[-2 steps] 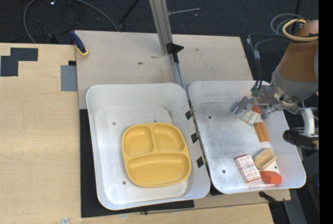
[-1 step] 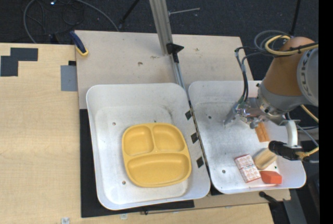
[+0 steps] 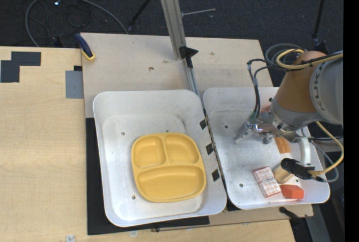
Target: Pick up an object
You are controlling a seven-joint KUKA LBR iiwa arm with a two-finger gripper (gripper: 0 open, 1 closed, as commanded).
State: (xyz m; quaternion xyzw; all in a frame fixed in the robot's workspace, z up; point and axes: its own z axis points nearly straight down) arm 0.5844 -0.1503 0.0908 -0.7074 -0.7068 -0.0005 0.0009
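My gripper [image 3: 251,129] hangs low over the middle of the right bin [image 3: 233,106], reached in from the right by the grey arm. Nothing shows between its metal tips, and the bin floor beneath them is bare. A small red-and-white box [image 3: 266,181] lies near the bin's front right. An orange block [image 3: 292,192] sits beside that box at the front right corner. Another small orange piece [image 3: 282,145] lies just right of the gripper, partly covered by the wrist.
The left bin [image 3: 112,123] holds a yellow divided plate [image 3: 167,167]. An upright aluminium post [image 3: 174,16] stands behind the bins, with a thin rod running down between them. A wooden tabletop lies to the left.
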